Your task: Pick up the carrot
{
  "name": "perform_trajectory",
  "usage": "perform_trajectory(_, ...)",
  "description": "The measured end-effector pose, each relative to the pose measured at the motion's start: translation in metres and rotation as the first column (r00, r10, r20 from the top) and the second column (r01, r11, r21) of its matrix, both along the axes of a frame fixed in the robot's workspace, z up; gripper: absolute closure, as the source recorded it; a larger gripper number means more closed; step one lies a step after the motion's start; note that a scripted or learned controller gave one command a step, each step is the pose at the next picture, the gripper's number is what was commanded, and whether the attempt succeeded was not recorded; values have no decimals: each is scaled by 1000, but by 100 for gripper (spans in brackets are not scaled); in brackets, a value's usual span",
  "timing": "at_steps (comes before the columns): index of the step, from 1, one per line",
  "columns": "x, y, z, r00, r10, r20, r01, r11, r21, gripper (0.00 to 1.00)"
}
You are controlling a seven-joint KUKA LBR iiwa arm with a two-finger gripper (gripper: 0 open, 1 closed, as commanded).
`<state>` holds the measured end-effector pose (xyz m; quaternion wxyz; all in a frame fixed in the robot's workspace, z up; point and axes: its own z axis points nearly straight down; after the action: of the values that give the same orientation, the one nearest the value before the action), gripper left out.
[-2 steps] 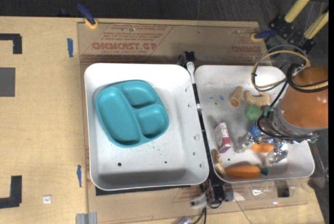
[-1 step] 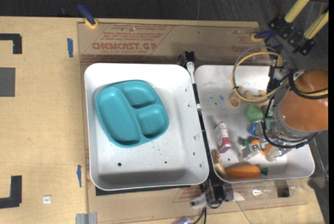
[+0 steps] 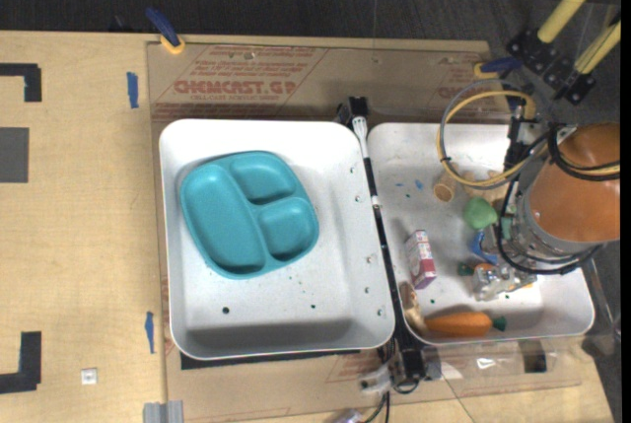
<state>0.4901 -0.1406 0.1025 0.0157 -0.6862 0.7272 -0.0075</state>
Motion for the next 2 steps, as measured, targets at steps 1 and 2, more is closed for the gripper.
perform_trajectory(1,25,-47,254,999,-36,-20,36,999,-10,100)
perform_trajectory(2,24,-46,250,999,-35,-27,35,999,-7,0)
